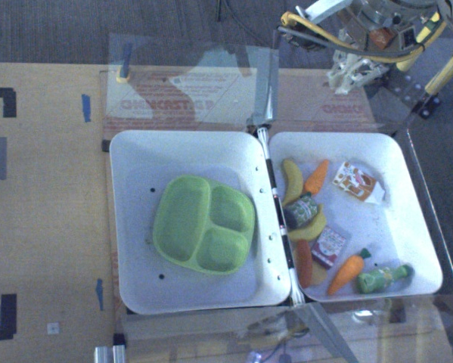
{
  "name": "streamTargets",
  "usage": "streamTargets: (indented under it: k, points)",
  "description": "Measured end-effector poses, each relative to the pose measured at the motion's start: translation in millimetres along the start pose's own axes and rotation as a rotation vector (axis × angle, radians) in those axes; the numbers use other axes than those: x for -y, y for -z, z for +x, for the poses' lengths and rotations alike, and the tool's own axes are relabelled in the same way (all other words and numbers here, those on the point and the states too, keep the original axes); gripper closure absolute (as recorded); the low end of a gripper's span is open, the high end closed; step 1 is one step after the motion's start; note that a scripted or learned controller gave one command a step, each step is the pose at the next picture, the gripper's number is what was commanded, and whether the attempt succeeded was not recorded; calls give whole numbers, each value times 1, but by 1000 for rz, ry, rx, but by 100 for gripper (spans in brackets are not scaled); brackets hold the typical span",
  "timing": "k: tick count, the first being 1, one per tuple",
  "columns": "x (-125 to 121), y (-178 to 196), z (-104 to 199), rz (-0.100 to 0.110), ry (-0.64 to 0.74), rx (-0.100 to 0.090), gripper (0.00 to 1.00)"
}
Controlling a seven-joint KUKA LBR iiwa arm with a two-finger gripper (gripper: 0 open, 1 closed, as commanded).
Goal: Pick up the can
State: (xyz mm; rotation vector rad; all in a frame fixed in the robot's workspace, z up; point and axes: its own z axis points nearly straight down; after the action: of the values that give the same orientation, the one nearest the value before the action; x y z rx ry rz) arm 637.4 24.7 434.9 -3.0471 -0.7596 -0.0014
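Note:
The can (301, 210) is small and dark with a green label. It lies in the right bin (408, 203) near its left wall, resting between two yellow bananas (290, 180). My gripper (352, 74) hangs above the bench behind the right bin's far edge, well up and to the right of the can, and holds nothing.
The right bin also holds two carrots (315, 178), a red and white packet (356, 181), a maroon box (330, 246), a red sausage-like piece (304, 263) and a green bottle (383, 278). A green divided plate (205, 224) lies in the left bin (135, 165).

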Motion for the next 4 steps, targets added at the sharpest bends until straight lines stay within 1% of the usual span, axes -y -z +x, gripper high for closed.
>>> streamTargets:
  k: [1,2,3,4]
  points:
    - [66,0,54,-1,-155,-1,100]
    - [140,0,59,-1,-170,0,100]
    - [54,-1,48,-1,-215,0,100]
    - [165,0,64,-1,-231,0,100]
